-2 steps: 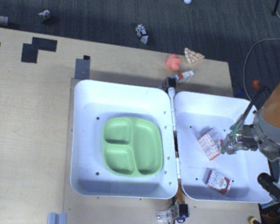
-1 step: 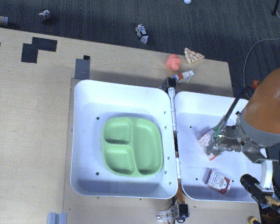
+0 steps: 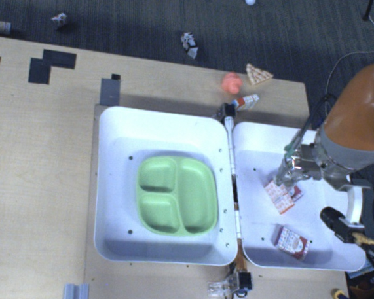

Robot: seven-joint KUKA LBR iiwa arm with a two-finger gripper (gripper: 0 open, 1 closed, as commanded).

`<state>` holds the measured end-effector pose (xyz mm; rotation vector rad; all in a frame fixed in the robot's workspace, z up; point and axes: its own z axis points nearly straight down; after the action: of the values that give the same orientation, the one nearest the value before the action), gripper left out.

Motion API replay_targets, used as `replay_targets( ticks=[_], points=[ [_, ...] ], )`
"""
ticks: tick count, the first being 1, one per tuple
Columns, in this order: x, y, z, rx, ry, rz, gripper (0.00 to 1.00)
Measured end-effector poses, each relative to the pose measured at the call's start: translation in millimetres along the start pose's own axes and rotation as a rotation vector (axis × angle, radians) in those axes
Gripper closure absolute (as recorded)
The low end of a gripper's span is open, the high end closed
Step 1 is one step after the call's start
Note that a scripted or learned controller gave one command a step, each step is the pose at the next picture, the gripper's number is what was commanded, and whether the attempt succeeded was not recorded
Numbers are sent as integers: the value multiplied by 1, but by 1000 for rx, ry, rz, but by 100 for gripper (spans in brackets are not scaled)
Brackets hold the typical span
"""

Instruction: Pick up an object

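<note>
Gripper (image 3: 292,177): right of centre in the frame, over the right bin, directly above the upper packet. Finger state cannot be told from this view.
Arm (image 3: 361,116): enters from the right edge; orange band at upper right, grey wrist below it.
Upper packet (image 3: 282,195): small red-and-white packet, on the floor of the right bin, just below the gripper tip. Whether the gripper touches it cannot be told.
Lower packet (image 3: 291,242): dark red and white, lying flat near the lower edge of the right bin, apart from the upper packet.
Right bin (image 3: 260,146): white, shallow, right of centre.
Left bin (image 3: 116,171): white, shallow, centre of the frame, touching the right bin along one side.
Green tray (image 3: 176,194): three compartments, lying in the middle of the left bin.
Bench (image 3: 32,183): light wood, under both bins.
Orange ball (image 3: 231,83): on the bench, above the bins near the top centre.
Wedge-shaped item (image 3: 258,75): just right of the orange ball.
</note>
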<state>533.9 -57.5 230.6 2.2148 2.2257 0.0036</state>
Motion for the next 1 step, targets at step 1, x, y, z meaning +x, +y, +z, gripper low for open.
replay_targets(
  ticks=[1],
  points=[
    [-65,57,5,0,-1,2,100]
  ],
)
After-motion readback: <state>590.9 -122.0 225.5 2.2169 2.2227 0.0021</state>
